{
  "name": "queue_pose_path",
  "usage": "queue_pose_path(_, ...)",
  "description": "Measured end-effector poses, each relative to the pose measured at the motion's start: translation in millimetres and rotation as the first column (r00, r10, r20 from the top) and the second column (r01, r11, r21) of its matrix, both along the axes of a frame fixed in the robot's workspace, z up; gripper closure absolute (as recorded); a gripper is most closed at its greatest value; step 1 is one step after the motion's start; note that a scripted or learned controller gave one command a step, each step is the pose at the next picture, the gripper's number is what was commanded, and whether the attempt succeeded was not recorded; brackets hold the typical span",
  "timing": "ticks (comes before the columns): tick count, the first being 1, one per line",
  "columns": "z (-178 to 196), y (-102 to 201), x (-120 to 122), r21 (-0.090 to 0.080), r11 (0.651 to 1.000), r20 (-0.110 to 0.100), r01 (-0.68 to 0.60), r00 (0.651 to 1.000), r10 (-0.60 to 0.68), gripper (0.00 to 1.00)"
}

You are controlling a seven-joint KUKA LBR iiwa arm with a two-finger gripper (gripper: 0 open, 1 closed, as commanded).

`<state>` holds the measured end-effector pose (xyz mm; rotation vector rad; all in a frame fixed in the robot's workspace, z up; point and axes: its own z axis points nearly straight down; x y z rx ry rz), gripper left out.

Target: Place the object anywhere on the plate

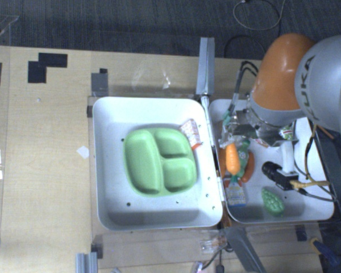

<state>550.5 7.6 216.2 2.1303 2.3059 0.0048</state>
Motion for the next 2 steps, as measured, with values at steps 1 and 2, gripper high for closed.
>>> queue_pose_path(1,-31.6,68.4,4.1,0.000,0.995,-0.001,-0.104,0.995,0.104,1.00)
queue_pose_path(2,-31.5,68.2,4.2,0.000,0.995,0.000,-0.103,0.995,0.103,0.00)
